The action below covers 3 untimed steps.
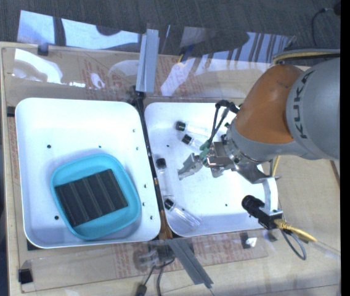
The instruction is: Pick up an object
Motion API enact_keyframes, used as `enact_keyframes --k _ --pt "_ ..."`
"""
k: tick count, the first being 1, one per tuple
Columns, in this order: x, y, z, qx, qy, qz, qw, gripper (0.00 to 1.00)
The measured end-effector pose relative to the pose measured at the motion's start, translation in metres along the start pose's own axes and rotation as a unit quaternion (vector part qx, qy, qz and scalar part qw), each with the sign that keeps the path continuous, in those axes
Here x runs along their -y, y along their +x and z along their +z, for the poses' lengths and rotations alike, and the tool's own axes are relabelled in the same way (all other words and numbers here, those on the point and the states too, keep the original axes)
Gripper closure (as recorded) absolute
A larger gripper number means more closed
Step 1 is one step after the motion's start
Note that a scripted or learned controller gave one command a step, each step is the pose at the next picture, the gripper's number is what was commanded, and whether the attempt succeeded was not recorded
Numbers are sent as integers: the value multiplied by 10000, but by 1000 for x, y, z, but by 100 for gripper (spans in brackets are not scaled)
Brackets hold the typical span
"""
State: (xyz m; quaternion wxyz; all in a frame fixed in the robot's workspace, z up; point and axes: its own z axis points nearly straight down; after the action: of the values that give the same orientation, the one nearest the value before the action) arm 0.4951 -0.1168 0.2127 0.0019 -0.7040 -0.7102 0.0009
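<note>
The arm reaches in over the right bin, its tool low above the white floor near the middle. The fingers look slightly parted, with nothing between them, so no pick has happened yet. Candidates lie close by: a clear vial near the front wall, a small dark cap by the divider, 2 more little pieces further back. The left bin holds a blue tray. The whole grasp and lift remain.
</note>
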Motion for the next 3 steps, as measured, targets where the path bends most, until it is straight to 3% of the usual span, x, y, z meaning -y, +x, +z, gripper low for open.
enact_keyframes --k 1,2,3 --pt "-95 7 117 39 -6 340 9994 0" --pt "-67 -1 120 20 -19 -437 9990 0" --pt "-117 8 117 72 -51 -145 9999 0"
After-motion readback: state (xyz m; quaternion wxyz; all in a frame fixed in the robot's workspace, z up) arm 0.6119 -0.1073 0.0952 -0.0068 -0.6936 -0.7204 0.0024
